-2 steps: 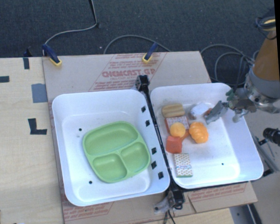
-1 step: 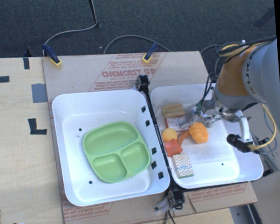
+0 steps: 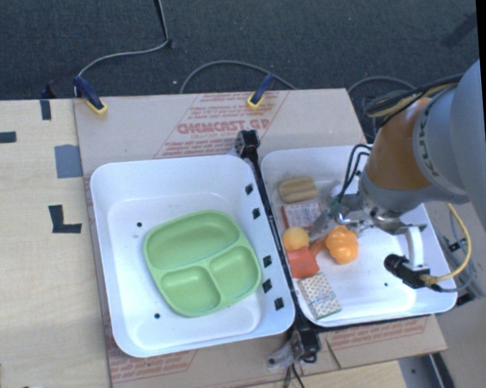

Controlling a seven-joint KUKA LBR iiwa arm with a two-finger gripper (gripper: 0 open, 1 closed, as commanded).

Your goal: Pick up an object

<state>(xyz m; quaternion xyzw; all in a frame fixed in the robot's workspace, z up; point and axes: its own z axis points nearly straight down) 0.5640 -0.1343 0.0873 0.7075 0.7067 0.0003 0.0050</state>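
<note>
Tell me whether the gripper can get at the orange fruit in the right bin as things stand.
Probably yes. The gripper sits low in the right bin, just above the orange fruit, whose top is uncovered. The yellow ball and red block lie close on its left and could get nudged.

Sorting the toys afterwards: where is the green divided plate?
The green divided plate lies in the left bin, apart from the toys in the right bin.

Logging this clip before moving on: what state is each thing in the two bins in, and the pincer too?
Green divided plate: flat in the left bin, nothing on it.
Tan block: lying in the right bin, untouched.
Yellow ball: resting by the red block.
Orange fruit: on the bin floor, just below the pincer.
Patterned packet: flat near the front wall.
Pincer: low over the objects; grip unclear.
</note>
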